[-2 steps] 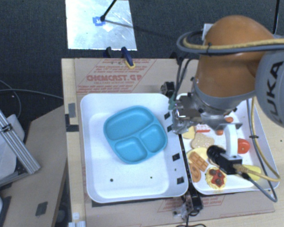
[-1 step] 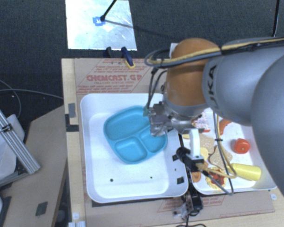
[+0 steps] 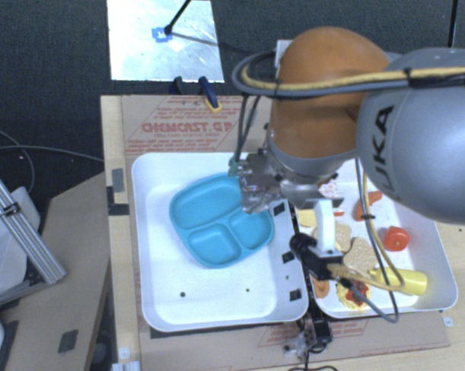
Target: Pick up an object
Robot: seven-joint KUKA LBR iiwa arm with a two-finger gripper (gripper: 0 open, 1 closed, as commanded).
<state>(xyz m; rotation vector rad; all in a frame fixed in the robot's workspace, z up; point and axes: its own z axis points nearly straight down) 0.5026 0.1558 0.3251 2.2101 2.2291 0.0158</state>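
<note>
Fingers (image 3: 252, 194), released or clenched you couldn't tell, hung mid-frame at the tray's (image 3: 211, 220) rim; next you needed a firm grip.

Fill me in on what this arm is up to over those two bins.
The grey KUKA arm reaches in from the right, its orange band above the wrist, and its claw sits low at the right edge of a blue divided plate in the left bin. Whether it grips the plate is hidden by the wrist. The right bin holds a jumble of small items, among them an orange piece and a yellow one. Nothing looks lifted yet.
</note>
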